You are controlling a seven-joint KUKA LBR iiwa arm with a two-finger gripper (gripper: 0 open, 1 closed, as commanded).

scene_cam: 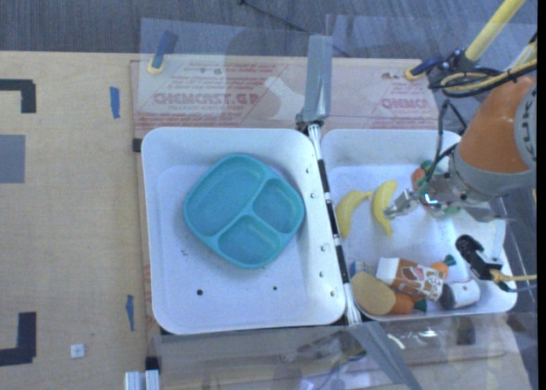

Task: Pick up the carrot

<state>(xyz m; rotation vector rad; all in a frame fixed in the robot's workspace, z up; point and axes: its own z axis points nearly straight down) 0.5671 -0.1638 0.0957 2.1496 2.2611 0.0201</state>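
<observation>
My gripper (401, 203) sits at the yellow banana (383, 206) mid right bin; can't tell its state. Small orange carrot (403, 303) is wedged under the juice carton (419, 278) at the front wall. Risk: I grab the wrong item.

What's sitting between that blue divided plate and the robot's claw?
In the camera view, going from the blue plate toward the gripper: the bins' meeting rims, then a curved banana, then a second banana right beside the gripper.

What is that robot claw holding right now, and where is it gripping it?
It cannot be told. The gripper sits right beside a banana in the right bin, but no object shows clearly between its fingers.
</observation>
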